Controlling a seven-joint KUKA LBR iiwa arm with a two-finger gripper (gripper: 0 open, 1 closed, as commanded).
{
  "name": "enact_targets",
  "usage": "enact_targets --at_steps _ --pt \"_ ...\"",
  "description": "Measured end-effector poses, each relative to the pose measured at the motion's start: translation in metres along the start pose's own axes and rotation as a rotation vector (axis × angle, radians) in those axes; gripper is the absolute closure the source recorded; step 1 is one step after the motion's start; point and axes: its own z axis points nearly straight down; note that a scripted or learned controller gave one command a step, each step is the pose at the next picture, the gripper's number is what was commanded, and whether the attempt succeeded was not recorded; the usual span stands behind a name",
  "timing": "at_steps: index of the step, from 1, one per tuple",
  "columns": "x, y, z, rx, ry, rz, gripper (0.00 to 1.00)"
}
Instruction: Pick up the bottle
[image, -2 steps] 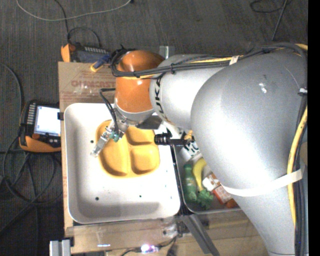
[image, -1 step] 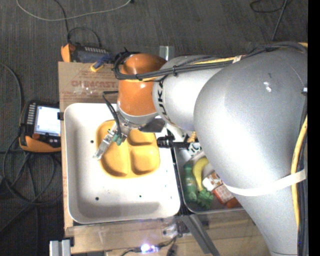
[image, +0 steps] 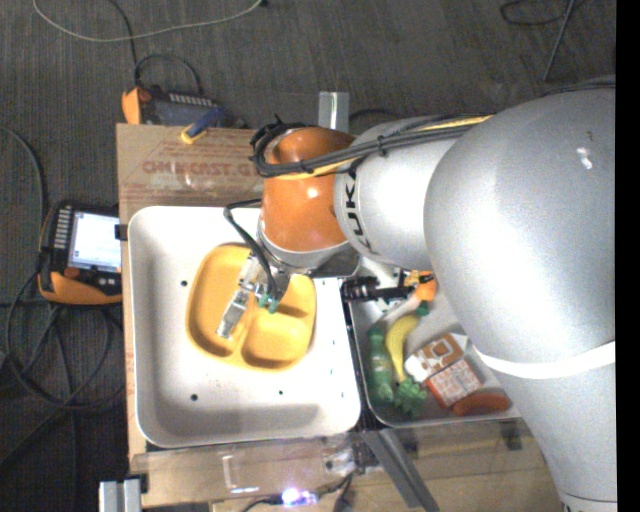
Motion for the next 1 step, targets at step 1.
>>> enact_targets --at_steps 1 --pt "0.0183 -0.0162 -0.0043 -0.012 -0.020 -0.093 0.00"
